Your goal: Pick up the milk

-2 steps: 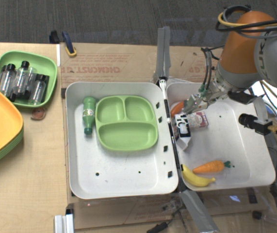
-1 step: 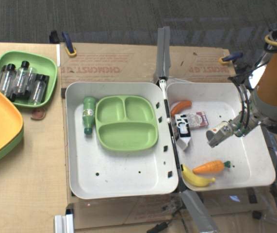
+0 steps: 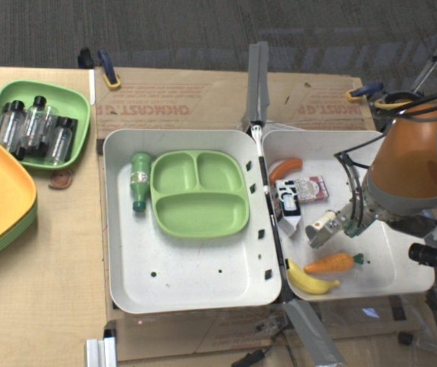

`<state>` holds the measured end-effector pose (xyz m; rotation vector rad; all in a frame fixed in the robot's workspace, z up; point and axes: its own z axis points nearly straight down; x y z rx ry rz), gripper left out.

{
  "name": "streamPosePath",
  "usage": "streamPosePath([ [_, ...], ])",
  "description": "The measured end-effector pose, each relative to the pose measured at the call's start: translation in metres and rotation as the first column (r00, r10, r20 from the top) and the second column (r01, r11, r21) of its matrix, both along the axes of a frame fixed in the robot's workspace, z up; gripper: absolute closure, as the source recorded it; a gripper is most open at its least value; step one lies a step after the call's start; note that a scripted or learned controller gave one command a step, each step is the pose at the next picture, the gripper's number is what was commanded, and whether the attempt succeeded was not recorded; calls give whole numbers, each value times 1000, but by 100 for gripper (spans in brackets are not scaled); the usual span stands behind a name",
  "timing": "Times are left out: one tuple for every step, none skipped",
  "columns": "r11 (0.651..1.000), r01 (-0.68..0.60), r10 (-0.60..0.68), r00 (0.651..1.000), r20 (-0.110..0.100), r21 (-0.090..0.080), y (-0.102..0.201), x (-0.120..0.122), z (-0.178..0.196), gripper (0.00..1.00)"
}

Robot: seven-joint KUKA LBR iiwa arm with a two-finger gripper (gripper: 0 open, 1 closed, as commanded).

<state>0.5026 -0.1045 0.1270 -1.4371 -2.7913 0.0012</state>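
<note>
Reaching from right | arm [image 3: 402,167] bent low over right bin [image 3: 402,277]; beside milk [image 3: 288,202]

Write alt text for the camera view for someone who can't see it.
The gripper is low in the right bin, among a milk carton, carrot, banana and pink packet. The left bin holds a green divided plate and a green bottle.

Smooth matt green plastic divided tray [image 3: 199,193] mid-frame, glossy white plastic bins [image 3: 126,274], brown corrugated cardboard sheet [image 3: 180,105] behind, pale wood bench [image 3: 42,304] lower left
</note>
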Motion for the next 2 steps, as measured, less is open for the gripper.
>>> streamPosePath([
  [999,38,-38,999,3,0,-4,23,-35,100],
  [901,434,-434,901,3,-2,-42,57,-30,100],
])
